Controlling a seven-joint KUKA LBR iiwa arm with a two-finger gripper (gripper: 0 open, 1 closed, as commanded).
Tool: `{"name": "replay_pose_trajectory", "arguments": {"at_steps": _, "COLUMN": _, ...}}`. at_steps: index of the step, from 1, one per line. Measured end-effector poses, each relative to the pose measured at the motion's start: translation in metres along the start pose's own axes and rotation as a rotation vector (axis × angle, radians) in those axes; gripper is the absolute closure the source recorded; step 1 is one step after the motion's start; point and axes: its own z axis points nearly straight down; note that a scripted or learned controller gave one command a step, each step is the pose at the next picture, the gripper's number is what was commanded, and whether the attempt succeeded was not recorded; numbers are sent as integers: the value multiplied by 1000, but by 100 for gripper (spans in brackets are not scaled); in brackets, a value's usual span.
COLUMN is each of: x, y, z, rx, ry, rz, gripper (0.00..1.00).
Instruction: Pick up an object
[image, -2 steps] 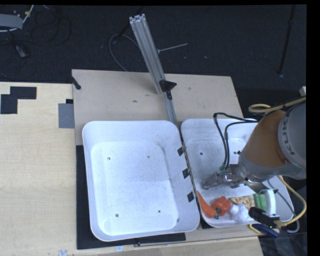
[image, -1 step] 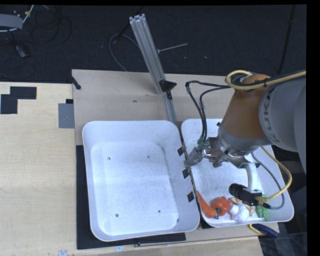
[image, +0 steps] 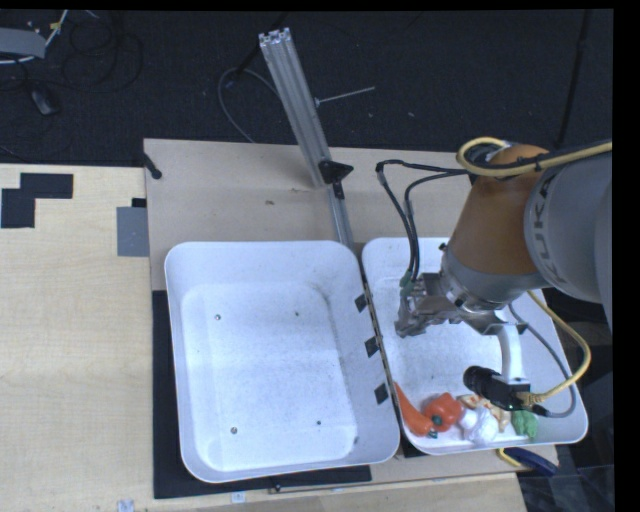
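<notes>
My gripper (image: 412, 318) hangs over the left part of the right white bin (image: 560, 330), near the wall it shares with the other bin. A small heap of objects lies along this bin's front edge, well in front of the gripper. In the heap are an orange-red pointed piece (image: 408, 411), a red-orange lump (image: 444, 408), a white crumpled thing (image: 479, 426) and a small green thing (image: 526, 425). I see nothing between the gripper and the bin floor below it.
The left white bin (image: 190, 270) sits beside the right one, with black clips (image: 371, 345) along the shared wall. A slanted metal rail (image: 305, 110) rises behind the bins. Black cables (image: 405, 215) loop down to the wrist.
</notes>
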Motion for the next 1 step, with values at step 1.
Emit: {"name": "replay_pose_trajectory", "arguments": {"at_steps": 1, "x": 96, "y": -1, "z": 10, "rx": 1, "ry": 2, "rz": -5, "gripper": 100}}
